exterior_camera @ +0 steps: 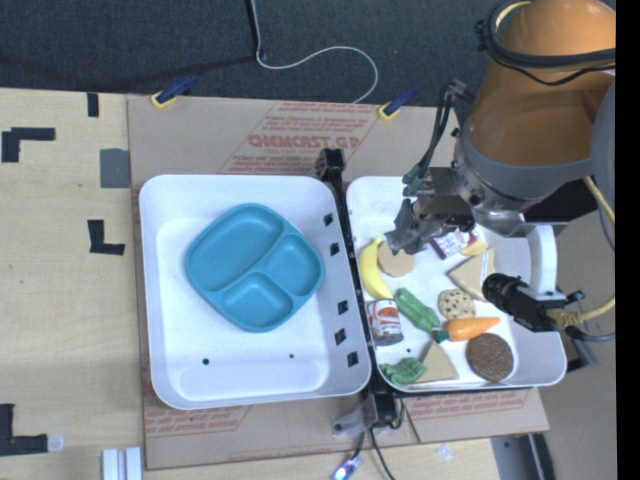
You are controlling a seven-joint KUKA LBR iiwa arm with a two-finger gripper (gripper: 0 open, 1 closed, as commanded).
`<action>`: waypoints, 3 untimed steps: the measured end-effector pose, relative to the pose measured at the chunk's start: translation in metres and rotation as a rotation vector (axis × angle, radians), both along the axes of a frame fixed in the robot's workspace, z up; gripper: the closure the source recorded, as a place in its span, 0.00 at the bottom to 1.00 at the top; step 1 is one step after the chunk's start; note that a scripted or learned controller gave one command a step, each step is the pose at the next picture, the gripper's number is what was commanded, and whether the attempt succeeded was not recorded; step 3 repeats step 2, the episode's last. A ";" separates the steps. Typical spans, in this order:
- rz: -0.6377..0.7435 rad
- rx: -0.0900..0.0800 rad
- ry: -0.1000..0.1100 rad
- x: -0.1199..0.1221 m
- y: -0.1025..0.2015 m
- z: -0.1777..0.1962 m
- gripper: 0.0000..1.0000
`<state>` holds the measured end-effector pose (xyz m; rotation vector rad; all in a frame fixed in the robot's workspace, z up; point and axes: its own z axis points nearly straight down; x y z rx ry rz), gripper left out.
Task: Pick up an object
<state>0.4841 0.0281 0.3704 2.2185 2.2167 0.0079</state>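
My gripper (pixel 412 236) hangs low over the right bin (pixel 372 200), at its upper middle, just above a tan round piece (pixel 396 264) and beside the banana (pixel 372 270). Around it lie a green pickle (pixel 418 309), a small can (pixel 385 322), a cookie (pixel 455 303), a carrot (pixel 472 327), a brown patty (pixel 491 357), a cheese wedge (pixel 470 271), a purple-and-white packet (pixel 452 244) and a green leafy piece (pixel 404 372). The arm's bulk hides the bin's far right part.
The left bin (pixel 165 298) holds a blue divided plate (pixel 254 265). A black clip row (pixel 345 268) runs along the divide between the bins. Cardboard (pixel 290 138) lies under both bins, and a white cable (pixel 310 63) curls behind them.
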 end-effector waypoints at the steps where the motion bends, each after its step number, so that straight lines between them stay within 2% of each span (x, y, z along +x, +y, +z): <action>1: 0.003 0.000 0.010 -0.001 0.024 -0.008 1.00; 2: 0.004 0.000 0.007 0.000 0.044 0.012 1.00; 3: 0.004 0.000 0.007 0.000 0.044 0.012 1.00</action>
